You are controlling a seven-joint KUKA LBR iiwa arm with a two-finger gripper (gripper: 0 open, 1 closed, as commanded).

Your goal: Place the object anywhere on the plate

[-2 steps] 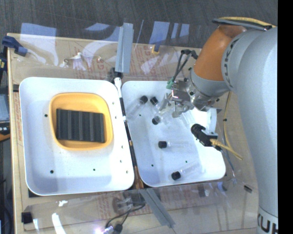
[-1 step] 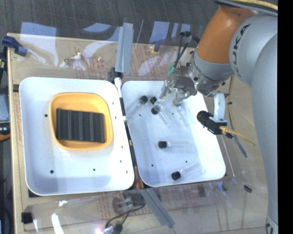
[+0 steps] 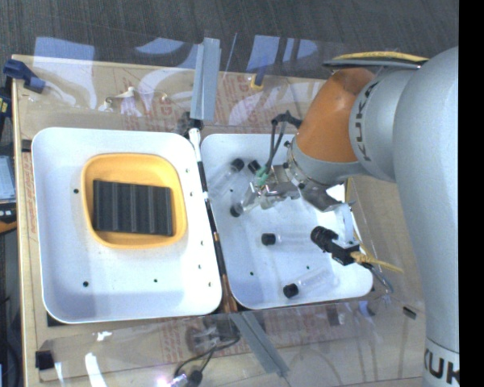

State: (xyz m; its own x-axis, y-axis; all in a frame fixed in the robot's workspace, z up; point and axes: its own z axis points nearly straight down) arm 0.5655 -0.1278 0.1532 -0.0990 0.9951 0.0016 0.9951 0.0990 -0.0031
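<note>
We see the gripper (image 3: 254, 197) low in the right bin (image 3: 226, 156), among clear tubes with black caps: one (image 3: 306, 283) near the front wall, a small cap (image 3: 268, 238) mid-bin. Whether its jaws are spread or pinching, we cannot tell. The yellow plate (image 3: 133, 168), rounded and glossy with a dark ribbed centre, sits in the left bin (image 3: 64, 280).

Overhead, slanted down on both bins (image 3: 40, 216)

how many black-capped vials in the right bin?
4 visible: black-capped vials at the bin's upper left, under the gripper, centre, and lower edge. The arm may hide more.
</note>
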